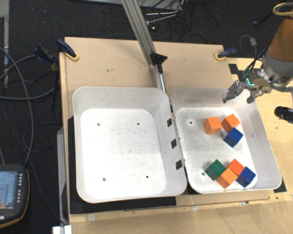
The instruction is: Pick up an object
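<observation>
- Hanging above the far right corner of the right bin (263,130): gripper (241,94), at the end of the grey arm with orange band (285,45) reaching in from the right.
- Standing spread apart, with nothing between them: the two dark fingers (229,94), pointing down and to the left, clear of every block.
- Lying in the right bin's upper half, as a tight group: orange block (212,125), second orange block (230,122) just beside it to the right, blue block (233,137) touching that one from below.
- Sitting near the right bin's front edge, as a second cluster: green block (215,169), orange block at front (227,178) against it, reddish-orange block (236,167) behind that, dark blue block (245,176) at the right end.
- Lying well apart from one another: the two clusters, with bare bin floor between.
- Resting side by side on the tan bench (117,62): left bin (88,130) and right bin, edges touching at the middle.
- Leaning over the bench from the top: metal pole (139,26), ending near the join of the bins.
- Gripping the bench's far corners: blue clamps (66,48).
- Lying on the dark floor at lower left: handheld pendant (7,194).
</observation>
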`<state>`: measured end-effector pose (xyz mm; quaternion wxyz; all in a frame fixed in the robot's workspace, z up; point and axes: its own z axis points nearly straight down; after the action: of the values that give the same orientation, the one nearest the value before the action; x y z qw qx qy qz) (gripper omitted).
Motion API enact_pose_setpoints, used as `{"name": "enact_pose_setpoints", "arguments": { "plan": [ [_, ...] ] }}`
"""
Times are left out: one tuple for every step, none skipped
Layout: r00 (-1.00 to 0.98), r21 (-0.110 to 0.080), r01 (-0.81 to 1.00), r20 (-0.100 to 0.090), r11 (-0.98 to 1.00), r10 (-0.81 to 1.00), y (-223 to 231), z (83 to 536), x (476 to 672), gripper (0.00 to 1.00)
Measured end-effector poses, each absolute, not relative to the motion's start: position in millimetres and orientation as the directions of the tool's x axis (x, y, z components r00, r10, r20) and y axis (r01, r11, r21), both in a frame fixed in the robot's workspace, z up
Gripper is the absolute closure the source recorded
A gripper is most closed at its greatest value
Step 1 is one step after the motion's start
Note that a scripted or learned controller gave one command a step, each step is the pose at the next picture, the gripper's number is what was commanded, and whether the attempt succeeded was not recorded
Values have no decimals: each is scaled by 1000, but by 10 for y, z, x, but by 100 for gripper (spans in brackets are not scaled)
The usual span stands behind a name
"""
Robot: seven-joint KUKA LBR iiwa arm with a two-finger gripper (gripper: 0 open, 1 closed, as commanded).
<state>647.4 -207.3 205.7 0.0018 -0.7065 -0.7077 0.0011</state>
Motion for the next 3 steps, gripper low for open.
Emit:
{"name": "enact_pose_setpoints", "arguments": {
  "plan": [
    [-4,-2,1000,-1,4,1000,-2069,2082,6480,0],
    [-1,-5,1000,1,1,1000,-1997,1548,6391,0],
    [-2,-3,1000,0,2,1000,-1986,1013,6386,0]
  ]
}}
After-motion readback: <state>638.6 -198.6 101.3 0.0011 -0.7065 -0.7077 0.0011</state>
